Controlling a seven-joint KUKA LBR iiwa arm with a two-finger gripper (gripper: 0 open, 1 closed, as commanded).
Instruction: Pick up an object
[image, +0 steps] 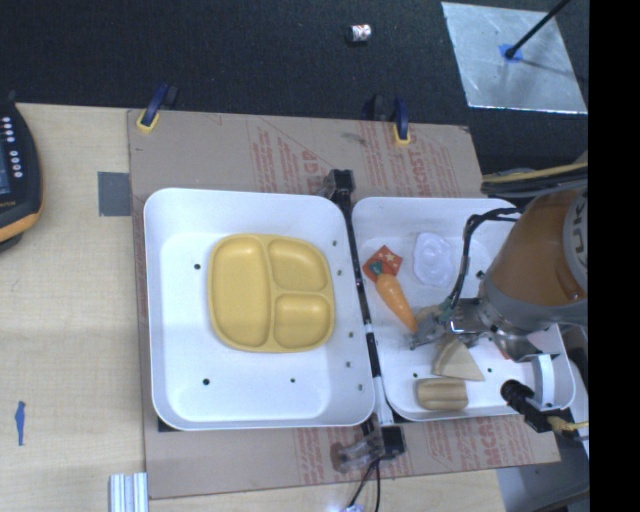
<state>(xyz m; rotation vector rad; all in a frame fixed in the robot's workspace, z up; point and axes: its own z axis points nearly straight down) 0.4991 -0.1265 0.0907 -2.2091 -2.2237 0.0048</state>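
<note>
Presently, your inventory, near to far:

1. Tan block (441, 394), front of right bin (400, 215).
2. Cream wedge (459, 362), just behind.
3. Gripper (440, 330), low over the wedge; whether it is clenched or released, you cannot tell.
4. Toy carrot (394, 298), left of gripper, long axis running front-right to back-left.
5. Clear cup (433, 256).
6. Left bin (170, 300): yellow divided plate (270, 292).

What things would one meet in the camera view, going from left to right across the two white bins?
Yellow divided plate in the left bin → orange carrot in the right bin → clear plastic cup → gripper of the grey arm.
</note>
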